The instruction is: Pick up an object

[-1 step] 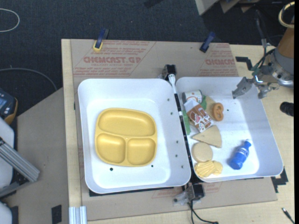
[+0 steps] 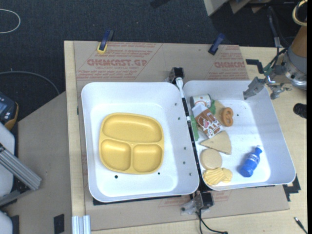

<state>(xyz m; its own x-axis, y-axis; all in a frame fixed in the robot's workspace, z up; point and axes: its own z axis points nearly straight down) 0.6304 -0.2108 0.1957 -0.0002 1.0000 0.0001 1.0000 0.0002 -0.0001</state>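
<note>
The gripper [image 2: 263, 87] hangs over the top right corner of the right bin [image 2: 273, 126], its jaws spread and holding nothing. Every candidate lies down and to the left of it in the view, bunched along the bin's left side: a small can [image 2: 201, 101] at the top, a printed packet [image 2: 208, 122] under it, a brown pretzel-like piece [image 2: 226, 116] just beside the packet, then a tan wedge [image 2: 218, 142], a round cracker [image 2: 211, 158] and a yellow ridged chip [image 2: 218, 176] near the bottom edge. A blue bottle [image 2: 250, 162] stands apart toward the lower right, its long axis slanting from lower left to upper right, with bare bin floor on all sides. I judge it the easiest target, since the jaws can close across its narrow width without crowding neighbours. The left bin [image 2: 92, 145] holds a yellow divided tray [image 2: 131, 142], well apart from the gripper. The counter [image 2: 73, 91] borders both bins.
</note>
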